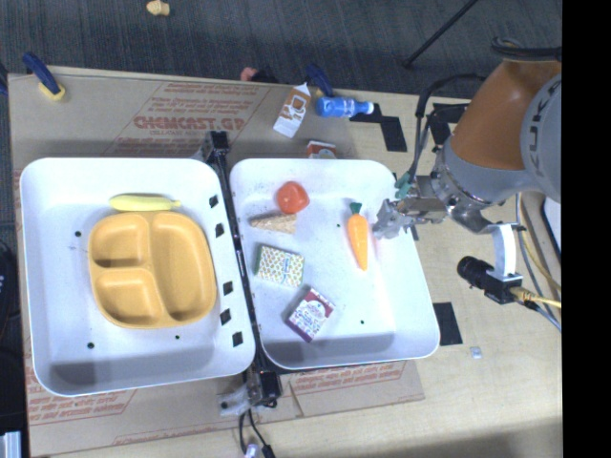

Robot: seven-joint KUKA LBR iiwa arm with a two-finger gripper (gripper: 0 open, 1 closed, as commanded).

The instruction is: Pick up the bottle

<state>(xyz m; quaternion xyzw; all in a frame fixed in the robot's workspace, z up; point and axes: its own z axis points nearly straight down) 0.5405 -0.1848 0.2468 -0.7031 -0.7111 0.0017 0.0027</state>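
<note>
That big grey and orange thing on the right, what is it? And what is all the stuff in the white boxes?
It is a robot arm. The picture comes from one camera above the bench, looking down. At the arm's tip is a gripper, a two-fingered hand, at the right edge of the right bin. I cannot tell if it is open or shut. That bin holds toy food: a carrot, a tomato, a bread slice and two small packets. The left bin has a yellow divided plate and a banana. The robot should pick up the blue bottle, which lies on the bench behind the bins.
</note>
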